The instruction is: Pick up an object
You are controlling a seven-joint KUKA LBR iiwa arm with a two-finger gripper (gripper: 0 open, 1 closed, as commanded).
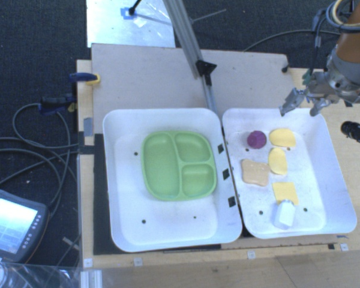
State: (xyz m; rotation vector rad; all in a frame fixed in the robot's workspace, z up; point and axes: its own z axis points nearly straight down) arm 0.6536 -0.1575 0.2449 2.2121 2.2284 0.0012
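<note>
I am hanging my gripper (305, 105) above the far rim of the right bin (336, 161), close to its back corner, with my orange-banded arm coming in from the right edge of the view. My two fingers (290, 104) are standing apart, angled downward, and nothing is sitting between them. Below and in front of me, inside the right bin, the loose pieces are lying in a small cluster: a round purple piece (256, 139) is sitting nearest the bin's inner wall, and a pale yellow lump (282, 138) is lying just beside it, the closest thing to my fingers though still apart from them. Nearer the camera, a yellow oval piece (278, 161) is lying next to a tan slice shaped like toast (255, 172), the two almost touching. Further forward, a flat yellow square (285, 192) is resting, and a small white block (284, 214) is sitting just in front of it, near the bin's front wall. In the left bin (123, 179), a green divided tray (179, 164) is lying flat, turned slightly askew, with its three compartments showing. A grey pole (186, 32) is slanting across the bench behind both bins, and a handheld pendant with a lit screen (13, 221) is lying at the lower left, off the bench.
</note>
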